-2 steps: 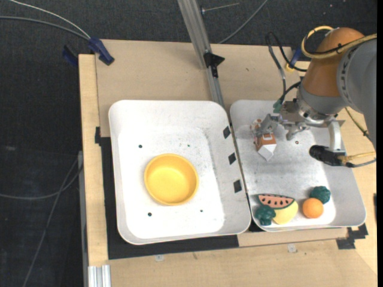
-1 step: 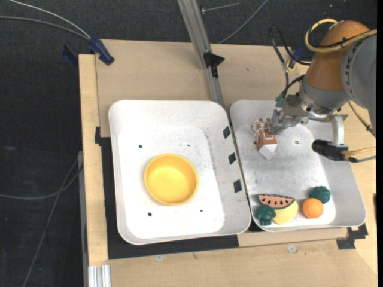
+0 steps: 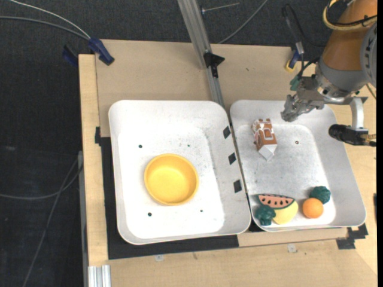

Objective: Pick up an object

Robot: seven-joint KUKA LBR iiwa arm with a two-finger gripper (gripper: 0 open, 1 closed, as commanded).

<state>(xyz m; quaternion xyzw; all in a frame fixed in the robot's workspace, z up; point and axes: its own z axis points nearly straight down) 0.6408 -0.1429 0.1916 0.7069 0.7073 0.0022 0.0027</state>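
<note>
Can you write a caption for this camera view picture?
Robot gripper hovers over the right bin near a toy house.

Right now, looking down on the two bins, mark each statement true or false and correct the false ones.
1. The yellow bowl sits in the left bin. True.
2. The claw grips the orange ball. False: it is over the right bin's far edge, well apart from the ball at the near edge.
3. The watermelon slice lies along the right bin's near edge. True.
4. The brown and white carton lies in the left bin. False: it is in the right bin.
5. The orange ball rests inside the yellow bowl. False: it lies beside a dark green piece.
</note>
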